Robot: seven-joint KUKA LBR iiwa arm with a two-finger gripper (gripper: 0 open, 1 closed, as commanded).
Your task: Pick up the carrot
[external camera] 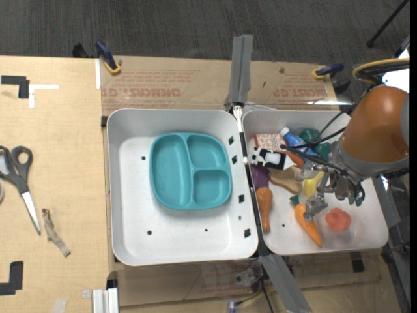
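Past my bench lies dark grey carpet [163, 12]. To the left, a pale wooden tabletop [52, 175] bears scissors [19, 181]; brown cardboard [169, 87] lines the far side.

Looks like a robotics lab or test bench, not a kitchen. Two shallow white bins [117, 194] sit side by side on flattened cardboard [169, 87] that's held down with blue clamps [107, 56] behind the bins. Left of the bins there's a plywood benchtop [52, 175] with black tape marks [16, 83] and scissors [19, 181], and dark carpet [163, 12] runs behind the bench.
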